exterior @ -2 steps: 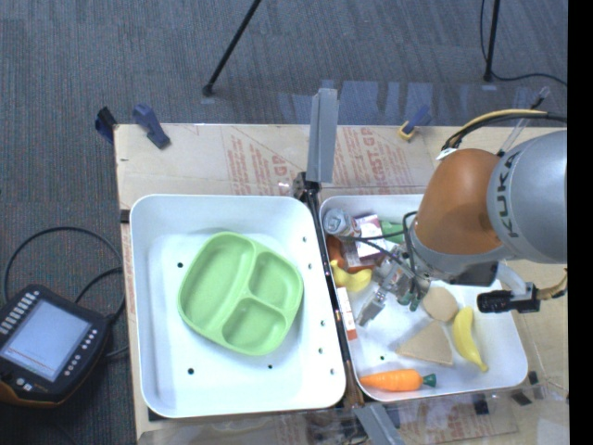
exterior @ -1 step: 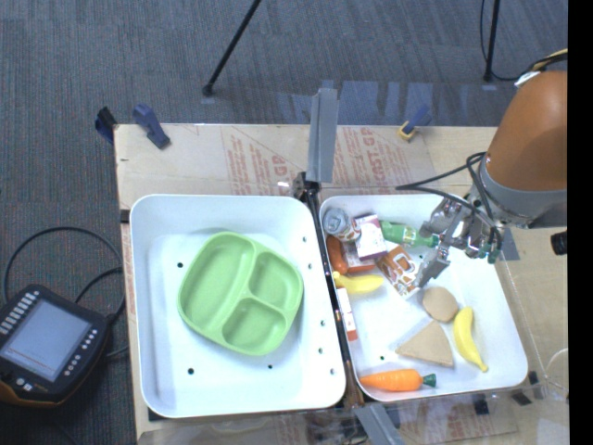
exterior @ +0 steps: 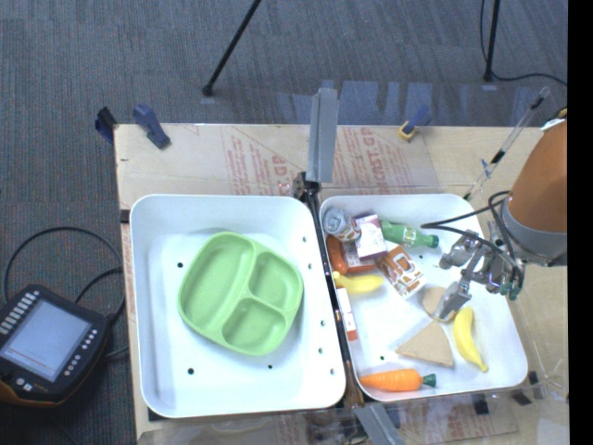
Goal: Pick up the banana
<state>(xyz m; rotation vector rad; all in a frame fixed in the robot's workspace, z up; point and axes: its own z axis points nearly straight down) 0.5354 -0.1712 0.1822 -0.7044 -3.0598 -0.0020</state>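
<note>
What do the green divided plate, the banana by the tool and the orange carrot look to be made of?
The light green three-compartment plate: probably moulded plastic, with an even colour and a soft sheen. The yellow banana: likely a plastic toy, uniformly yellow and smooth, though real fruit can't be excluded. The orange carrot with a green top: apparently toy plastic, flat in colour.

Robotics lab: tripod legs [exterior: 236, 40] standing on grey carpet [exterior: 93, 54], teach pendant [exterior: 42, 341] lying beside cardboard-topped bench [exterior: 232, 156], clamps [exterior: 148, 123] gripping its edge.

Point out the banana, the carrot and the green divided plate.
banana [exterior: 469, 338], camera view, middle of its curve
carrot [exterior: 393, 379], camera view, orange body
green divided plate [exterior: 200, 269], camera view, left rim
</note>
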